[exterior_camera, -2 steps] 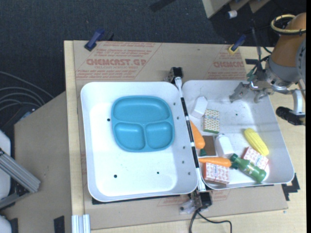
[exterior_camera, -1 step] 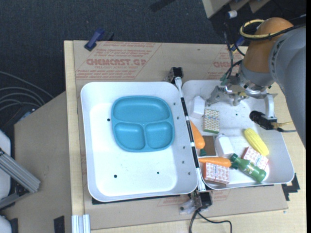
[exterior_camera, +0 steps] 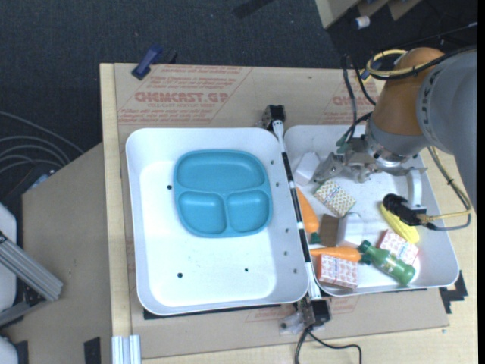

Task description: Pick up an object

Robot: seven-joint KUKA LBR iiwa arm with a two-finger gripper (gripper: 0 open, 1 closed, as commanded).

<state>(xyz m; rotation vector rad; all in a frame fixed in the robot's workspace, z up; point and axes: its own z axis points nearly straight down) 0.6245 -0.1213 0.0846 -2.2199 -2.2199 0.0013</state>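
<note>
On the left side of the bench, a shallow white bin (exterior_camera: 151,226) holds a light blue divided plate (exterior_camera: 222,191) with three compartments, lying flat toward the bin's far half. Just right of it, touching along a shared edge, sits the second white bin (exterior_camera: 443,260), crowded with small items. Against its left wall lies an orange carrot-like piece (exterior_camera: 306,210), with a brown block (exterior_camera: 331,228) beside it and a patterned cracker-like square (exterior_camera: 335,197) just above. Nearer the front edge lie another orange stick (exterior_camera: 338,254), a small red and white box (exterior_camera: 338,271), a green bottle (exterior_camera: 389,262) on its side and a pink and white packet (exterior_camera: 398,246). Right of these rests a yellow banana (exterior_camera: 398,223) with something black at its top. Over the bin's far part hangs the grey arm with its orange band, and its gripper (exterior_camera: 345,167) sits low just above the patterned square; whether its fingers are spread or closed cannot be made out, and nothing is visibly between them.
</note>
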